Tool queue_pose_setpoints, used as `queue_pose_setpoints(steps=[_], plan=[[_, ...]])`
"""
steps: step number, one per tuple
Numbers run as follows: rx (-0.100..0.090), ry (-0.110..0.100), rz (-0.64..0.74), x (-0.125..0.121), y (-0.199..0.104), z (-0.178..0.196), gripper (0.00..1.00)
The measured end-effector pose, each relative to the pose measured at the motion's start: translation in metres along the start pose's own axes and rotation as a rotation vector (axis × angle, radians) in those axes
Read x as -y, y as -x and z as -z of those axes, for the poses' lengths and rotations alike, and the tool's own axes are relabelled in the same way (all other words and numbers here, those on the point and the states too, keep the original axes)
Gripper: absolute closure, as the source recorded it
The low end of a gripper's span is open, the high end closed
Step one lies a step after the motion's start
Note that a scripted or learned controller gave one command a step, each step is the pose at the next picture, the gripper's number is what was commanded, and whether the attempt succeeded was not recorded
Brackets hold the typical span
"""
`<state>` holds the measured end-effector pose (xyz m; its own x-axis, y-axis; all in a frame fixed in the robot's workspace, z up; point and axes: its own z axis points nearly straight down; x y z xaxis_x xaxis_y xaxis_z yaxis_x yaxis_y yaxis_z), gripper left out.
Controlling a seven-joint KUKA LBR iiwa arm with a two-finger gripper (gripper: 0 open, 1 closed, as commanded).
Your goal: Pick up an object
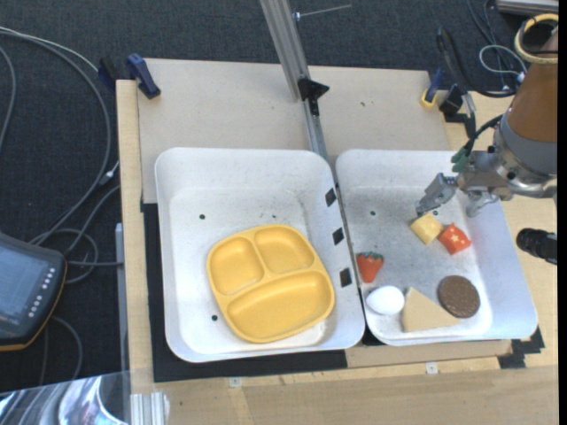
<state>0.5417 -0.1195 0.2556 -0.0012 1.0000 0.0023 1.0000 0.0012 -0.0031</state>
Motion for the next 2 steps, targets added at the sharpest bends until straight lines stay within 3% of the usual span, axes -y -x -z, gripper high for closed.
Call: queue_pose_setpoints(steps=[1,2], plan=[[0.000,0.001,-0.001,0.000,0.000,0.000,0.00],[-0.001,-0.006,-0.001,0.006,-0.001,-0.062,0.00]])
